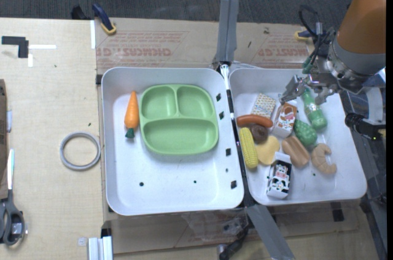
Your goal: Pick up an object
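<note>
My gripper [304,91] hangs over the back of the right bin [344,191], its fingers spread open with nothing between them. Just below it lie a red-and-white carton [285,119] and a green bottle [317,117]. Around these lie a cracker box [264,105], a sausage [253,120], a corn cob [248,147], a green vegetable [305,133], a bun [296,152], a croissant [323,160] and a cow-print milk carton [279,179].
The left bin [172,191] holds a green divided plate [179,118] and a carrot [131,112]. On the bench to the left lie a tape ring [80,150] and scissors [11,219]. A metal divider [227,31] runs between the bins.
</note>
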`<act>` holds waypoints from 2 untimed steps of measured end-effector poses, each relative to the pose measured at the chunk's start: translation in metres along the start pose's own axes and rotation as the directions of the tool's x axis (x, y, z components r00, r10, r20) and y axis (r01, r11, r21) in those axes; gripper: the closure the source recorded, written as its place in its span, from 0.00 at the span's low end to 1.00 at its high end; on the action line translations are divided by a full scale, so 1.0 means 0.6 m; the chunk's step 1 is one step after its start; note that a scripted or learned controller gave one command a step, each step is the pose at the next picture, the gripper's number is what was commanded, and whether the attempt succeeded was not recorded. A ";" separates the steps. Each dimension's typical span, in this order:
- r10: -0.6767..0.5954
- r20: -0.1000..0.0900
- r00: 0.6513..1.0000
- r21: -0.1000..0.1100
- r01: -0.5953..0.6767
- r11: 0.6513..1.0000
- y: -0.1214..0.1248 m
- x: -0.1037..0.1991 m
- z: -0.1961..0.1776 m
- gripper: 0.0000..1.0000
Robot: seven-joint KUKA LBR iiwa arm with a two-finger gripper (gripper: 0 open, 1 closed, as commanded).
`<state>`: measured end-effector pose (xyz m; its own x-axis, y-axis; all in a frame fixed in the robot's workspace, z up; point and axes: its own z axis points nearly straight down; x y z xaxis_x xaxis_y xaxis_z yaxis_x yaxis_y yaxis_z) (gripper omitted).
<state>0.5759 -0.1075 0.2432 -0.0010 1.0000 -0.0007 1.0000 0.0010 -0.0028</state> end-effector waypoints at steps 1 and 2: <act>0.055 0.001 0.998 -0.011 -0.055 0.998 0.042 -0.028 0.244 0.00; 0.059 0.001 0.998 -0.012 -0.059 0.998 0.042 -0.030 0.228 1.00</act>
<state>0.6008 -0.1257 0.1062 0.0578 0.9983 -0.0017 0.9983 -0.0578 0.0091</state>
